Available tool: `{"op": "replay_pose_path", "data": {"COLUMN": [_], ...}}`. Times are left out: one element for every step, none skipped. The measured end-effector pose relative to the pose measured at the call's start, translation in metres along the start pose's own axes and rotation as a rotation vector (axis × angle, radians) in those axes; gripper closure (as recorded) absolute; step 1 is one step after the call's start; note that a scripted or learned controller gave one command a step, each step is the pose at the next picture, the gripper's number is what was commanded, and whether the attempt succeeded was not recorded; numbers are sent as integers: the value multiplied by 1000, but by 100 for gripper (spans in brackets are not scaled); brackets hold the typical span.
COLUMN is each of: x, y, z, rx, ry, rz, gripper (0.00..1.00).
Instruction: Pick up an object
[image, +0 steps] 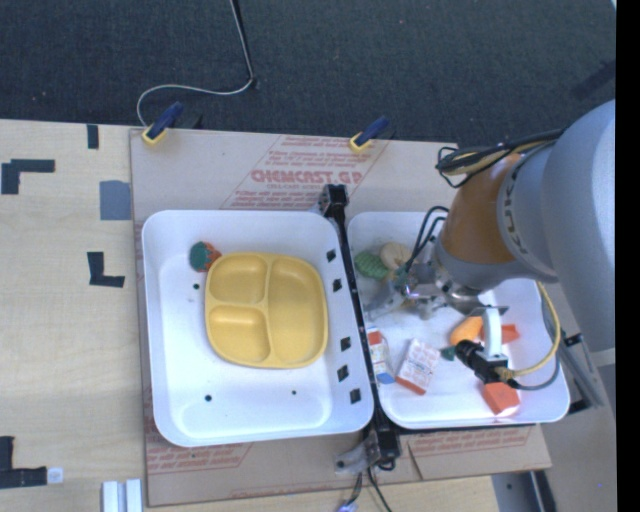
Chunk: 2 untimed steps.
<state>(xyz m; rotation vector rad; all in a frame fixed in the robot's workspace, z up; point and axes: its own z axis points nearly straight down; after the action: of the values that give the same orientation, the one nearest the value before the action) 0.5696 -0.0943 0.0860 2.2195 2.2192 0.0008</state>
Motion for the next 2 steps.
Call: {"op": "replay_pose_path", "data": {"x": [-8,-9], "y": [59,59], "z": [0,-10], "rx": [-1,2], "ry": [0,-1], "rz": [-2,-3], "gripper": [0,100]}}
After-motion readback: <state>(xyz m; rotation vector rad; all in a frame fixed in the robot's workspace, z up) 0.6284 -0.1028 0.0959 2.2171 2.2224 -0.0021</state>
